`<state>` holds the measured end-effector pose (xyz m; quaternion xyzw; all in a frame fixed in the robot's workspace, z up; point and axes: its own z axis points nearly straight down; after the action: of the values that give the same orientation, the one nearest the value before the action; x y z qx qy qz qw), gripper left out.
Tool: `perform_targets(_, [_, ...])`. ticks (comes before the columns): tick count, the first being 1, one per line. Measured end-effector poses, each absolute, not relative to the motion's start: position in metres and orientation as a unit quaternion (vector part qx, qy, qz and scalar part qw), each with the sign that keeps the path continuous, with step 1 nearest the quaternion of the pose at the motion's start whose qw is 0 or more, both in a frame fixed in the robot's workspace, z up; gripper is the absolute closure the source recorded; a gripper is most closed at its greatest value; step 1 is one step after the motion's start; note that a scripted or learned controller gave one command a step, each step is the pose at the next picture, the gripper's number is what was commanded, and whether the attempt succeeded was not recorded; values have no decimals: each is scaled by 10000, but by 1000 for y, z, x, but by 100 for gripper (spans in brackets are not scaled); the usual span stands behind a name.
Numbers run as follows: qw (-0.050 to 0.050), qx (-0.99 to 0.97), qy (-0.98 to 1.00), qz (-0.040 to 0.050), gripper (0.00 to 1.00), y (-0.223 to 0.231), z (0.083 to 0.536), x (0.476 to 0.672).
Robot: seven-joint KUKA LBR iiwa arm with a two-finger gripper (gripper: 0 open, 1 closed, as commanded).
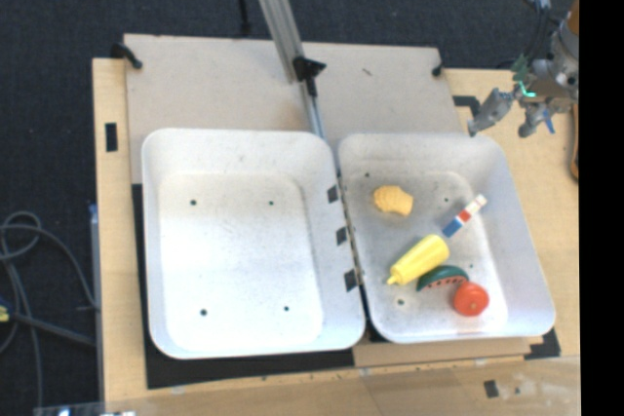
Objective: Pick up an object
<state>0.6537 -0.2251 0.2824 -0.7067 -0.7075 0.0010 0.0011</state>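
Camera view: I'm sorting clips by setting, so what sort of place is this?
Probably a robot lab grasping bench: two white bins on a wooden board, toy food like a yellow bottle, loose cables on dark carpet.

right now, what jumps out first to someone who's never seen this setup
The colourful cluster in the right bin: a yellow bottle lying near its middle, a red ball toward the near corner, and a yellow lump further back. The gripper hangs beyond that bin's far right corner.
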Motion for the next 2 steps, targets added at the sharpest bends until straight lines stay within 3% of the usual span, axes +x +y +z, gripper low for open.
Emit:
perform_targets(1, [-17,-7056,-7086,12,0,-225,286,654])
perform_targets(2, [-1,-7061,-7081,16,0,-226,244,655])
